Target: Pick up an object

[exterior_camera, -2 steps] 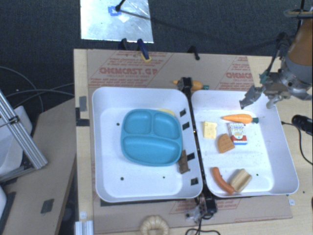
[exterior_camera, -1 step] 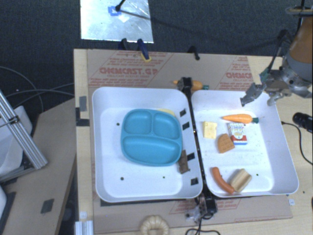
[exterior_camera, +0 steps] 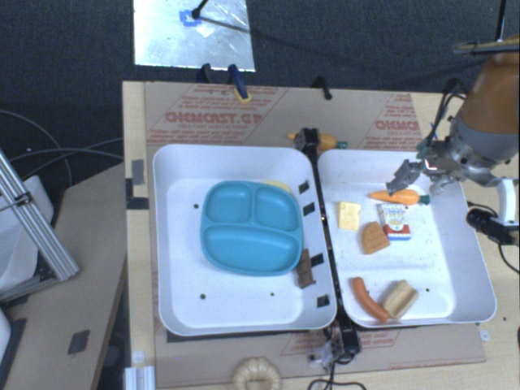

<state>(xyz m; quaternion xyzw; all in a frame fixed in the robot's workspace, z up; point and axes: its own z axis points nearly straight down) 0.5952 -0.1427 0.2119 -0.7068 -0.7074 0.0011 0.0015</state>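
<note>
Gripper (exterior_camera: 413,177) hangs over right bin (exterior_camera: 463,299) near its far edge, just above toy carrot (exterior_camera: 396,196); jaws spread, nothing between them. Carrot appears light, rigid, smooth plastic, likely slippery; best taken across its thicker middle

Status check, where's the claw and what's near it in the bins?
Claw low over right white bin, at orange toy carrot. Grip unconfirmed. Small white carton and tan cookie crowd just below.

Even overhead light, soft shadows, slightly grainy picture, glare on the foil sheet (exterior_camera: 193,21).
</note>
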